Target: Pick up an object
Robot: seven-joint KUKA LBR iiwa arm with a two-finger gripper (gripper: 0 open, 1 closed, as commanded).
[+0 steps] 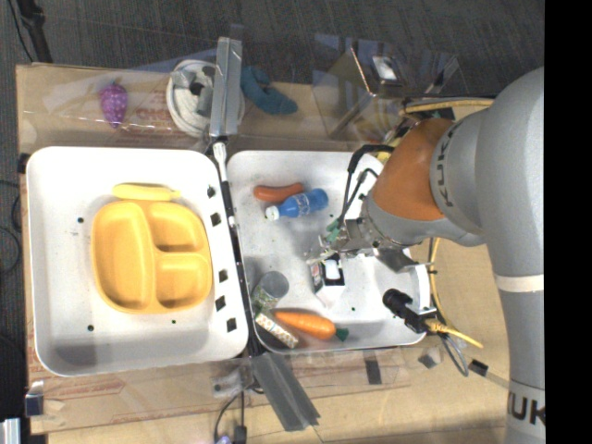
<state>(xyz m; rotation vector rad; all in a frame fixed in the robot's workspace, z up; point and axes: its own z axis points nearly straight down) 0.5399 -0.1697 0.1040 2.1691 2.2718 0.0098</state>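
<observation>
Carrot [305, 323] lies at the right bin's [277, 169] front wall, below and left of the tool [330, 259], apart from it. Tool hangs over a small black-and-white item [329, 275] mid-bin; its opening cannot be told. Blue bottle [298, 204] and sausage [277, 192] lie behind. Left bin [55, 248] holds a yellow tray [151, 254].

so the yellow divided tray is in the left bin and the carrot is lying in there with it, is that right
Not quite. The yellow divided tray is in the left bin, but the carrot lies in the right bin, near its front edge, as the camera view shows.
</observation>
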